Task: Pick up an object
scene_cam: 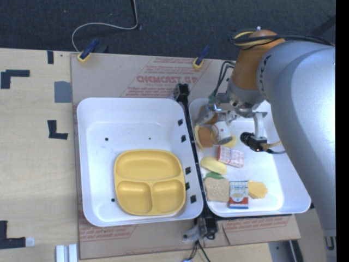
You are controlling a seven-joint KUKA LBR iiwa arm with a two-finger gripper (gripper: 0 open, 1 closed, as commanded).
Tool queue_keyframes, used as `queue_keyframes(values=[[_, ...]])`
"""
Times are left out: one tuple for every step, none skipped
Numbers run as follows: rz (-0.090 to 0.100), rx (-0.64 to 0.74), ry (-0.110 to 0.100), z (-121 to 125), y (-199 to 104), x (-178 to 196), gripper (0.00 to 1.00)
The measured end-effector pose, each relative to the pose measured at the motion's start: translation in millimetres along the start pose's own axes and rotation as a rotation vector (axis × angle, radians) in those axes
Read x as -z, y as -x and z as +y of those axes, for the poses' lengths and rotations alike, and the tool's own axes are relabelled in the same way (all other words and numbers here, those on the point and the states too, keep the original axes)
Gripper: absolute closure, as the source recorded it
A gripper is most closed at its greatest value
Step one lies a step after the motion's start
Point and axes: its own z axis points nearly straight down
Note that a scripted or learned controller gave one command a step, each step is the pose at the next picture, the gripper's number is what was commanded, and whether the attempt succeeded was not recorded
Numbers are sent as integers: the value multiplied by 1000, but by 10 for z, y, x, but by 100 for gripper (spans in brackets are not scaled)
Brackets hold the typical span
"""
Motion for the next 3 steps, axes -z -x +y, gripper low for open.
queue_keyframes(values=[[1, -3, 3, -5, 87, -4, 0], [0, -3, 3, -5, 69, -4, 0], [0, -3, 3, -5, 57, -4, 0]])
